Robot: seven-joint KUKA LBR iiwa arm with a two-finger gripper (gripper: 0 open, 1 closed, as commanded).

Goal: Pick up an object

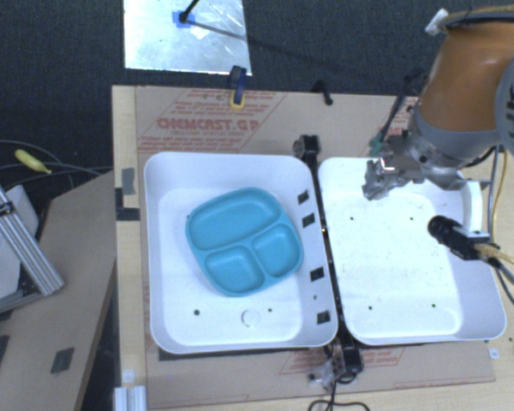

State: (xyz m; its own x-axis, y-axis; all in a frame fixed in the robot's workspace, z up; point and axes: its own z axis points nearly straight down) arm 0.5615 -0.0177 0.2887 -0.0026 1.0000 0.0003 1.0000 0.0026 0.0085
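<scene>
The right bin floor is largely unobstructed. The left bin is mostly occupied by a blue divided tray; open floor remains along its front edge.

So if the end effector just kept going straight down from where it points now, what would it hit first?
Most likely the bare floor of the right bin near its upper left corner. The end effector points down there, well apart from the blue divided plate in the left bin. Depth is hard to judge.

blue divided plate flat in left bin
</scene>
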